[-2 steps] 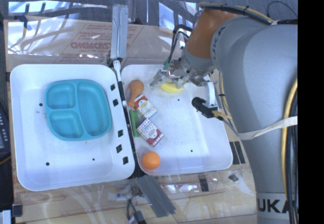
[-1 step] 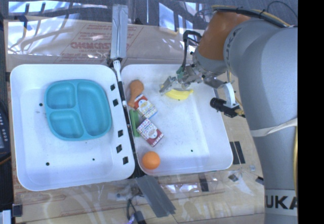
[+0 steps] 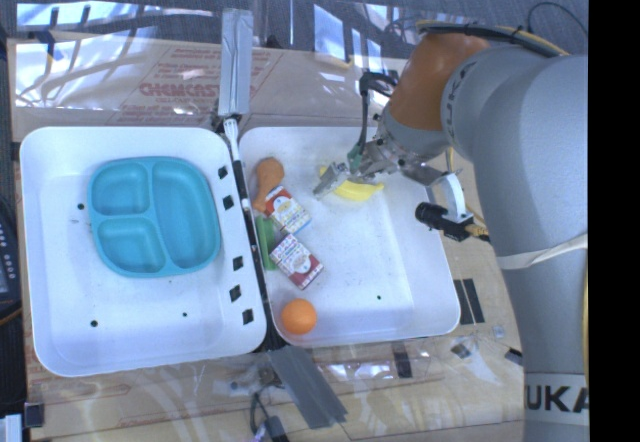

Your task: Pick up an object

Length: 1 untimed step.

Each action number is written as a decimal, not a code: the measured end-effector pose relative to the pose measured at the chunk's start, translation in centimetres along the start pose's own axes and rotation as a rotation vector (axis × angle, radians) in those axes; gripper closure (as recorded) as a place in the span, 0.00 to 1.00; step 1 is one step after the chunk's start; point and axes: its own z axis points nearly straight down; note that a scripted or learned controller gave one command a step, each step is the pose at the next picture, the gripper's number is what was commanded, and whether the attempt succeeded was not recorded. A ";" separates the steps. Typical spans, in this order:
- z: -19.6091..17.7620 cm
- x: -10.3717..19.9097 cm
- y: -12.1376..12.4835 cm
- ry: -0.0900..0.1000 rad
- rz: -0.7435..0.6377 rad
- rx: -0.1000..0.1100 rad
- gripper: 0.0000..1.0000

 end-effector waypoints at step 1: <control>-1.0 0.1 0.1 0.000 -0.005 0.000 1.00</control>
